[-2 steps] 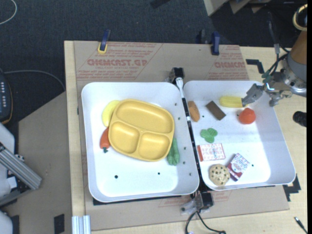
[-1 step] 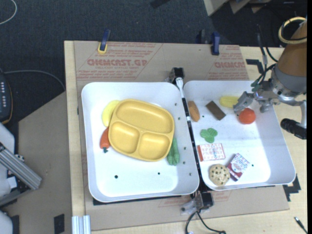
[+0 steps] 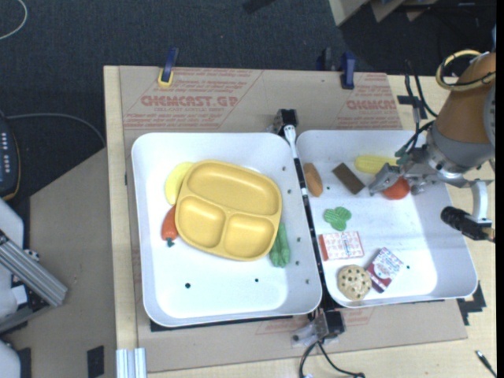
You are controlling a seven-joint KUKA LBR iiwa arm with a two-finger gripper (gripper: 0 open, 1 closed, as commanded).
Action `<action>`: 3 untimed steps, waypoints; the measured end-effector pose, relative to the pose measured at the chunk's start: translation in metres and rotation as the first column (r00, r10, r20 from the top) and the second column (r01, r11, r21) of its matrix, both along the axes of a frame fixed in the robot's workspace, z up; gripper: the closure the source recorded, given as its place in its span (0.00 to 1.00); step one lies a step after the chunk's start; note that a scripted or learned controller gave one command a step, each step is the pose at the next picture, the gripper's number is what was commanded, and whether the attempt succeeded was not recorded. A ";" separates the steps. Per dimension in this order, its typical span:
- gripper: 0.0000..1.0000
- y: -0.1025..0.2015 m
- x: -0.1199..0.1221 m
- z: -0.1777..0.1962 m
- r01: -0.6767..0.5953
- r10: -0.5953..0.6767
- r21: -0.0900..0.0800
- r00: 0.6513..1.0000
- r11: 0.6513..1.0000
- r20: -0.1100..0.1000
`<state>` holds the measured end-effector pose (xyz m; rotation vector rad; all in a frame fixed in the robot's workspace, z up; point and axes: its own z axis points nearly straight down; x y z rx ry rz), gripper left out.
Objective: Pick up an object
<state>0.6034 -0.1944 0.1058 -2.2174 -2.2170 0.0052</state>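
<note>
We see two white bins: the left bin (image 3: 157, 235) and the right bin (image 3: 441, 266). In the left one lies a yellow divided tray (image 3: 228, 209), with a paler yellow piece (image 3: 176, 181) at its far left edge, a red-orange pepper (image 3: 169, 225) with a green stem, and a green leafy piece (image 3: 279, 248). In the right bin we see an orange-brown roll (image 3: 313, 179), a dark brown block (image 3: 347, 177), a yellow piece (image 3: 370, 164), a red round thing (image 3: 396, 189), a green shape (image 3: 339, 217), a white packet printed in red (image 3: 341, 246), a tan cookie with dark specks (image 3: 353, 282) and a red-and-white wrapper (image 3: 386, 264). The arm (image 3: 465, 124) is grey and orange. The bench board (image 3: 236, 101) is tan with red lettering.
</note>
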 end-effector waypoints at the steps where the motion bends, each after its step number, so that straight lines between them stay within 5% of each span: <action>1: 0.00 0.001 0.000 -0.023 -0.001 0.001 -0.001 1.000 1.000 0.002; 2: 1.00 0.001 0.001 -0.010 0.000 0.000 -0.002 1.000 1.000 0.006; 3: 1.00 0.011 0.003 0.045 -0.002 0.002 -0.004 1.000 1.000 0.014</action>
